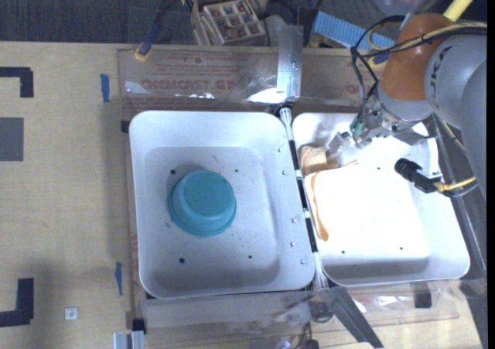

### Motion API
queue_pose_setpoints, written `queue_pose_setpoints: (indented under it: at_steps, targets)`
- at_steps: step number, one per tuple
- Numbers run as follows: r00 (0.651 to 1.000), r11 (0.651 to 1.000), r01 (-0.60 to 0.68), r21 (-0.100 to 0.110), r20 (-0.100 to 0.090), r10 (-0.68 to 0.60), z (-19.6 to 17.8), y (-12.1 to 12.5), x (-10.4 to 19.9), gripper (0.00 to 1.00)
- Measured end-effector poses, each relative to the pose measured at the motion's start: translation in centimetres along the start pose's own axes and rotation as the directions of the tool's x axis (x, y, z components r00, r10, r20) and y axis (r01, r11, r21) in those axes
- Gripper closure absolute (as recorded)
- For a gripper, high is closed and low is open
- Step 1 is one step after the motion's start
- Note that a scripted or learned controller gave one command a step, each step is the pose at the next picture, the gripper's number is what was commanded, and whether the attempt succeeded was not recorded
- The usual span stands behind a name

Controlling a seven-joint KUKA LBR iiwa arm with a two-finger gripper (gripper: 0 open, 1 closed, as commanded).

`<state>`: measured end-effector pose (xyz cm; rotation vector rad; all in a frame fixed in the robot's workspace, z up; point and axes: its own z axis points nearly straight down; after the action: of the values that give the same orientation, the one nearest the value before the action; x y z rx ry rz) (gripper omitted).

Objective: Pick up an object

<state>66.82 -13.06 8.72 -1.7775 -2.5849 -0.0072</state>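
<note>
The arm [452, 76] comes in from the right, its orange band above the top right corner of the right bin [433, 262]. The gripper [340, 142] reaches down into the upper left part of that bin, near the wall shared with the left bin [155, 262]. Whether the fingers are spread or pressed together I cannot tell; the bright bin floor and the blur around the tip hide them.

Just beside the gripper, to its lower left, a small tan block [313, 159] lies against the bin's left wall. Whether the gripper touches it is unclear. Below the block a pale cream sheet [363, 208] spreads over much of the right bin's floor, its orange-tinted edge running down the left side. A black cable end [414, 172] hangs over the right part of the bin.

In the left bin, a teal bowl [203, 202] sits upside down near the middle of the floor, well apart from the gripper.

Both bins rest side by side on the counter [54, 224], which bears black marks and strips of blue tape [104, 87] at its left. Behind the bins lies a clear plastic bag [201, 76].
</note>
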Motion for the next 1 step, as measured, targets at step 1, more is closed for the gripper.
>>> queue_pose_setpoints:
  at_steps: [1]
  targets:
    - [1.0,1.0,0.003,-0.009,0.009,-0.003,-1.33,0.28,-0.1,1.0]
